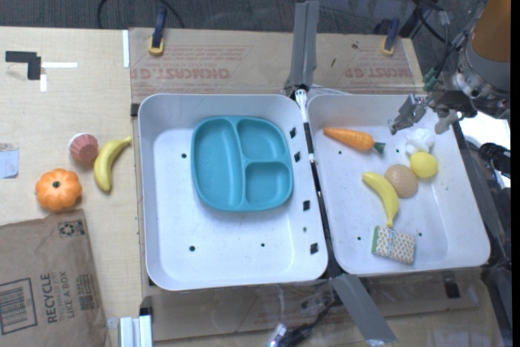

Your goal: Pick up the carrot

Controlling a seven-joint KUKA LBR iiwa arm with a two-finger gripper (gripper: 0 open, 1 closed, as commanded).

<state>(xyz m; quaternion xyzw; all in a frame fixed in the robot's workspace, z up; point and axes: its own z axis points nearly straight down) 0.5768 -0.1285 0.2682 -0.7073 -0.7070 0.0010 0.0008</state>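
Just left of and slightly below the gripper [424,114], fingers spread and empty, lies the carrot [351,139] — approach step; next, shift left, descend, close.

Landmark = right bin [479,244]. In it: carrot [349,139] far-left, lemon [423,165] far-right, egg [400,180] just left of lemon, banana [383,195] centre, sponge [394,245] near side. Left bin [154,199], holding divided plate [242,162], sits to its left. End effector [424,114] above far-right corner.

Orange-banded arm [493,28], grey metal end effector [422,116]
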